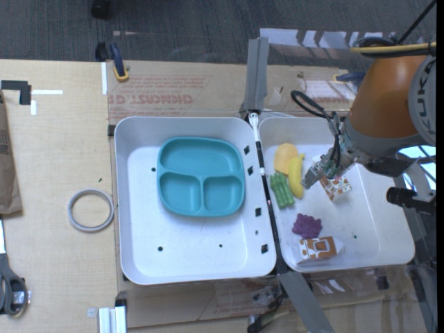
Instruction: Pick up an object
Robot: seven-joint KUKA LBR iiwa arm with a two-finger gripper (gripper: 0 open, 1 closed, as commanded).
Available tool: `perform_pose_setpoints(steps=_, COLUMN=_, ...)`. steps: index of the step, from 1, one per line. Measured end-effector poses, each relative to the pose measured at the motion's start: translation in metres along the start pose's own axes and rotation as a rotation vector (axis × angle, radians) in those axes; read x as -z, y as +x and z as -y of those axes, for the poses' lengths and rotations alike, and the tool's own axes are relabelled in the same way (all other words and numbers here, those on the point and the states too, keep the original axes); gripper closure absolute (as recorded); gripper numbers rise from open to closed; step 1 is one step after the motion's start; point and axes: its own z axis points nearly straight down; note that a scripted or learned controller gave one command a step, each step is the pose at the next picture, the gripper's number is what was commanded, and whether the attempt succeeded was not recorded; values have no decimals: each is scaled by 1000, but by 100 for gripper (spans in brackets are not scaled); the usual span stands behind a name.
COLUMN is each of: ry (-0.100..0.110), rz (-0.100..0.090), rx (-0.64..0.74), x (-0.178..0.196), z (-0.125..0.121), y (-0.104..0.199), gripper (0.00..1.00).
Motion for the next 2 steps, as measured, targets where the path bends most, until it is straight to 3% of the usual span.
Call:
perform_pose_setpoints(steps=1, ry=0, rz=0, rx=256, x=0, z=-46, y=4, gripper=100)
perform_pose_setpoints(steps=2, ry=0, rz=0, rx=256, x=0, z=-46, y=4, gripper=0)
